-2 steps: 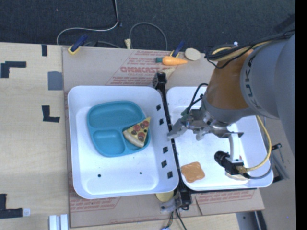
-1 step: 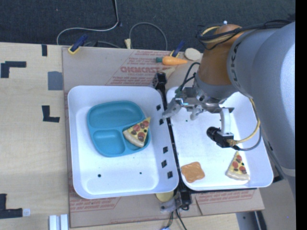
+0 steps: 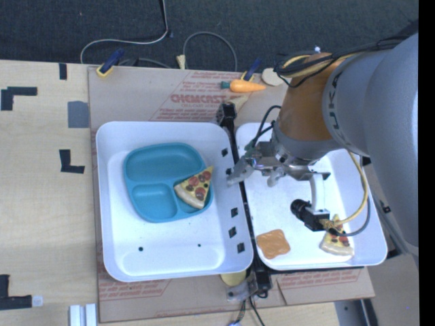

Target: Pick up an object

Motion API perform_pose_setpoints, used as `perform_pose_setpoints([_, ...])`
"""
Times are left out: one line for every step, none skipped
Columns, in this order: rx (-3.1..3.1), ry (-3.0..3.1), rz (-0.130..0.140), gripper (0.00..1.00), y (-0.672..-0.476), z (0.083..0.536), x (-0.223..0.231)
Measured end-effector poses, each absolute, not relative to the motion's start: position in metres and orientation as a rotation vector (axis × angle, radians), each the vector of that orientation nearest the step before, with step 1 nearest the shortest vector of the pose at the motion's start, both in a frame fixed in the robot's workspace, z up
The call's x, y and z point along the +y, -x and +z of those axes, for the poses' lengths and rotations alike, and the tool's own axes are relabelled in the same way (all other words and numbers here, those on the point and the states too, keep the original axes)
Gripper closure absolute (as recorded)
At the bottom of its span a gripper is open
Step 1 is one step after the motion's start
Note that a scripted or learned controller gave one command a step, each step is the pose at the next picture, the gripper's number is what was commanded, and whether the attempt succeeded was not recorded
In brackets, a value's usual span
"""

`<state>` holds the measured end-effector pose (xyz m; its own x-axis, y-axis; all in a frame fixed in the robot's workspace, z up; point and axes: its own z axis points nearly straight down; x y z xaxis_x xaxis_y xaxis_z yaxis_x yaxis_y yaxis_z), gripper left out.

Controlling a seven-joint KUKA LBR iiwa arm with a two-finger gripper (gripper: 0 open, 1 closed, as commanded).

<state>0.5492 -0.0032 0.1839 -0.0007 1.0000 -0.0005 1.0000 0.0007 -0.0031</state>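
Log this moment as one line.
claw: above right bin | toast, pizza slice: right bin | second slice: blue plate, left bin

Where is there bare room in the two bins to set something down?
Left bin: the floor below the plate is bare. Right bin: a small patch between toast and its pizza; its upper half is crowded by the arm.

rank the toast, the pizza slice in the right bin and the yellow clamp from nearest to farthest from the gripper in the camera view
1. toast: front of the right bin, just below the gripper in the view.
2. pizza slice: same bin, front right corner.
3. yellow clamp: outside the bins, far upper left.
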Motion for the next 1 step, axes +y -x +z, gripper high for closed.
perform_pose_setpoints([-2.221, 2.223, 0.002, 0.00, -0.5728, 0.1838, -0.0338])
